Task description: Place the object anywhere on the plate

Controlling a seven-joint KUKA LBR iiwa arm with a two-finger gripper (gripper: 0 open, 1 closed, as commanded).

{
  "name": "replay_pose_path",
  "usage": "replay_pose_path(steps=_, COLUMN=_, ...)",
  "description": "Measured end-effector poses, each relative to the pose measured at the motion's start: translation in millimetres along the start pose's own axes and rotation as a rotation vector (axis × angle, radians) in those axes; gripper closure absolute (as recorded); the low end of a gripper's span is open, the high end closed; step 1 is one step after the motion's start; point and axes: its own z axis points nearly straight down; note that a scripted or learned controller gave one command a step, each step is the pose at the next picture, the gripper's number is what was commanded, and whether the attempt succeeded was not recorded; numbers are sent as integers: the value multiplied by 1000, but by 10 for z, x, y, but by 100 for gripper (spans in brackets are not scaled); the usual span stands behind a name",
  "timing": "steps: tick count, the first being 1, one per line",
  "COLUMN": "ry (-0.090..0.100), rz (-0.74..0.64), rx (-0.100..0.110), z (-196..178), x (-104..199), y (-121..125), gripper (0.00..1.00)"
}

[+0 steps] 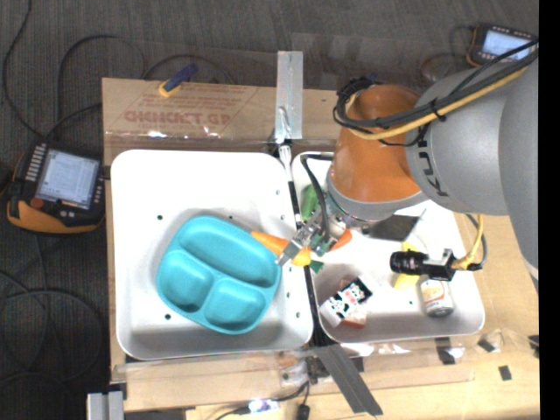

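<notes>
Trouble lies at the rim: the slim orange carrot-shaped toy [265,238] lies over the right edge of the glossy teal three-compartment plate [206,278], just beside the gripper [304,245]. Let go here, it could roll off into the smooth white left bin [140,191]. Whether the gripper is clamped on it, I cannot tell.

Two bins side by side on the tabletop [503,322]. Plate [210,269] sits in the left bin [140,234], centre-right. Long object [267,239] lies across the plate's right rim, pointing at the wall between the bins. End effector [304,245] sits over that wall, touching or just beside the object. Right bin [394,322]: carton [348,303] near-left, small jar [436,297] near-right, well apart.
</notes>
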Motion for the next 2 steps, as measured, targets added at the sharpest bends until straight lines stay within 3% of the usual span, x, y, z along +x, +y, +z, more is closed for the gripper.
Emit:
replay_pose_path(steps=1, ry=-3, rz=68, rx=0, z=-758, x=11, y=-133, gripper=100)
replay_pose_path(steps=2, ry=1, rz=-181, rx=1, z=-163, x=999, y=388, gripper=100)
